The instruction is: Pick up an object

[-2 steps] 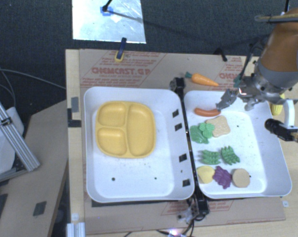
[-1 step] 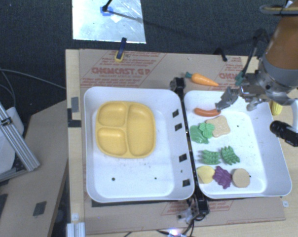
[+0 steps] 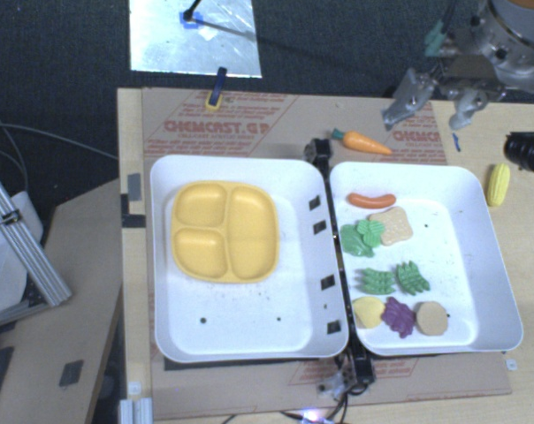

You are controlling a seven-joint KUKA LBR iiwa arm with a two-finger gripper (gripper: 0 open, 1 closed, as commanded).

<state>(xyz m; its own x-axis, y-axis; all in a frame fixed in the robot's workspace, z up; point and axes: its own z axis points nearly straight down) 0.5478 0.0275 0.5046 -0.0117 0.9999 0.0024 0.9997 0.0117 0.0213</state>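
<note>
**A:** Start with the big things. What carries it all?

**B:** The counter, with a brown board laid on it, printed "CHEMCAST GP" in red, repeated. On the board sit two white bins side by side: the left bin and the right bin, touching along their inner edges, I'd guess so that things can be moved from one to the other.

**A:** And in them?

**B:** The left holds a yellow divided plate. The right holds the toy food, which is what the task can pick from: a sausage near the far wall, a slice of toast touching a green leaf, two more green pieces, then a yellow piece, purple grapes and a tan round piece in a row by the near wall.

**A:** Anything loose?

**B:** A carrot on the board just beyond the bins, and a corn cob just outside the right bin's rim.

**A:** The claw?

**B:** The claw hangs high beyond the right bin, well apart from the food. Its two fingers stand spread, nothing between them. To my eye no pick has begun.
</note>
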